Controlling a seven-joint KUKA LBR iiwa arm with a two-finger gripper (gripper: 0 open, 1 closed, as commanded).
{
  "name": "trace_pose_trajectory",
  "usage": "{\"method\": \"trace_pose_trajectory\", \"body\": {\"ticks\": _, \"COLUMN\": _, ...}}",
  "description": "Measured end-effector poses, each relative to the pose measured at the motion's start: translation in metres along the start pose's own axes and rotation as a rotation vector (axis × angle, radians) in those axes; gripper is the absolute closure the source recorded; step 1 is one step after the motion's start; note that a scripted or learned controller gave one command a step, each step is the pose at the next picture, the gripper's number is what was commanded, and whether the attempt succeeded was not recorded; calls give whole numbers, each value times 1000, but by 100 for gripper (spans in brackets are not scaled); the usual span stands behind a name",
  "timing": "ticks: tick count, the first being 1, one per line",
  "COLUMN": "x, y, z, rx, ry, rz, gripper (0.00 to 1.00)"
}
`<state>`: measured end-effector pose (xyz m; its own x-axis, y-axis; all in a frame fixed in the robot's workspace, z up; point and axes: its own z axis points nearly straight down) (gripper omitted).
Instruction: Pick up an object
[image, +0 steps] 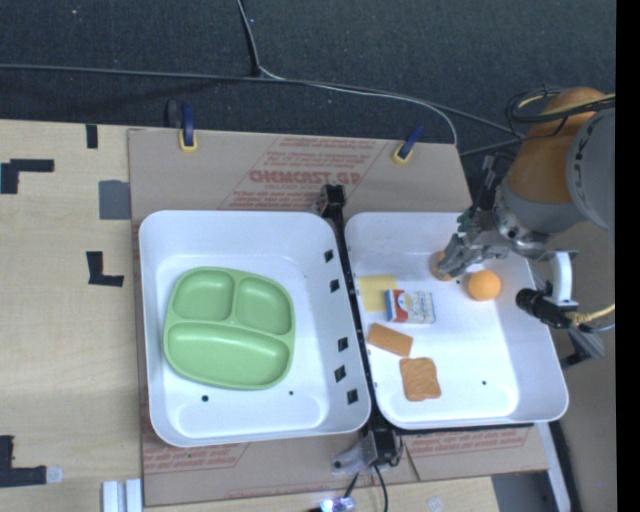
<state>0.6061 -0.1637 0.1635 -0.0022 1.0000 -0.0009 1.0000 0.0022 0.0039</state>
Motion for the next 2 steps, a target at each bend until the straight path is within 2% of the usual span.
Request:
{"method": "trace_pose_trajectory", "body": {"ticks": 1, "x": 3, "y": 3, "z": -64, "rx": -2, "ry": -1, "rz": 0, "gripper": 100}}
{"method": "trace_pose_trajectory", "body": {"ticks": 2, "x": 3, "y": 4, "z": -112, "rx": 0, "ry": 0, "rz": 0, "gripper": 100}}
